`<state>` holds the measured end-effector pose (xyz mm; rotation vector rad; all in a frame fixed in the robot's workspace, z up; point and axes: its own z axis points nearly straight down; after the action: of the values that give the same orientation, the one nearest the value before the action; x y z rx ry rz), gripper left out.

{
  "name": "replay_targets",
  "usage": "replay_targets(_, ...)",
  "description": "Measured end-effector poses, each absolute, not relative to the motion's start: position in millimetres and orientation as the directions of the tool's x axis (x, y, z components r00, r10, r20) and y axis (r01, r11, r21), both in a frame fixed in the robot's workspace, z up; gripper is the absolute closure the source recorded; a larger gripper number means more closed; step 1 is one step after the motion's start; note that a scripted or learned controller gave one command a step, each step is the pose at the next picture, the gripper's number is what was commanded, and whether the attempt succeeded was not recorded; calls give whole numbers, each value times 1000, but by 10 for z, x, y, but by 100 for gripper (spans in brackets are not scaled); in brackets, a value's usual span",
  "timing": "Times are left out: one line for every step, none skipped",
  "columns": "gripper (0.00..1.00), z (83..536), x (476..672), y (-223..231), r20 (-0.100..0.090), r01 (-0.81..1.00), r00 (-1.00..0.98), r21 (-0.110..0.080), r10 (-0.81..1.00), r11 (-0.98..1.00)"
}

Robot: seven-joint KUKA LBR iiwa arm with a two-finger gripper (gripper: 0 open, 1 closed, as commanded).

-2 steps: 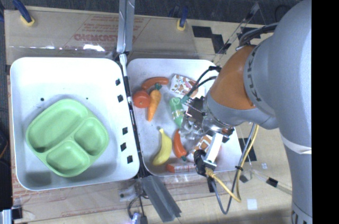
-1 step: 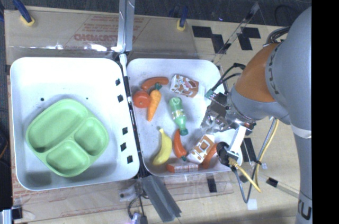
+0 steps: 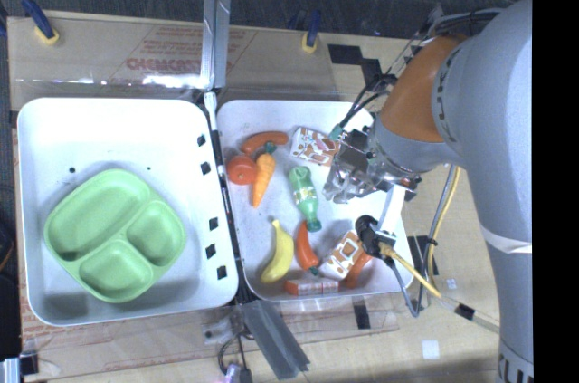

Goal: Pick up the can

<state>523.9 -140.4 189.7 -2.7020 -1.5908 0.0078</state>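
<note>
You will find the likeliest can, a small red-and-white printed cylinder (image 3: 343, 254), lying on its side at the lower right of the right-hand shallow white bin (image 3: 237, 114), touching a red pepper-like toy (image 3: 306, 247) and near a yellow banana (image 3: 279, 253). The metal two-finger gripper (image 3: 344, 186) hangs above it at centre right of the frame, beside a green bottle (image 3: 306, 196); you cannot tell its state. Judge the can light, stiff and smooth, prone to roll: take it across the round body at mid-length.

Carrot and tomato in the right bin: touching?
Touching. The camera view shows the carrot lying against the tomato's right side, no white bin floor between them.
</note>
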Motion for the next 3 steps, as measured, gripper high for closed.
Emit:
replay_targets(100, 2683, 4764, -837, -3, 739, 674, -5, 739, -674)
replay_targets(100, 2685, 4762, 100, -4, 447, 894, -2, 447, -894)
replay_targets(100, 2668, 4751, 1015, -6, 534, 845, -3, 534, -845)
